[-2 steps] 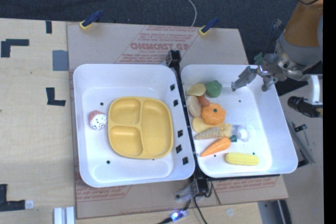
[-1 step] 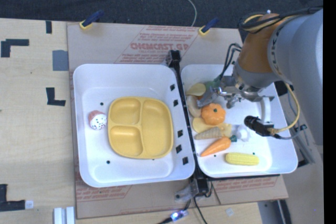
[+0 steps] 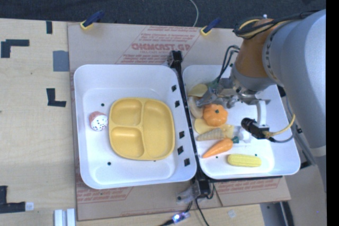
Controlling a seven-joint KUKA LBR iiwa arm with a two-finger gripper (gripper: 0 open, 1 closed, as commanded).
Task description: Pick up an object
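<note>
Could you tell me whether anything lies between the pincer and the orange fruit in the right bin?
Nothing visible does: the pincer sits directly above the orange fruit, right at its top. Pale food pieces crowd its left side.

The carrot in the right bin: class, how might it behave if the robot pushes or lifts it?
The carrot tapers to a point, so a push would probably swing it round rather than roll it straight. Its glossy look suggests light, stiff plastic, possibly slippery. It lies close to the corn cob, which it may nudge.
</note>
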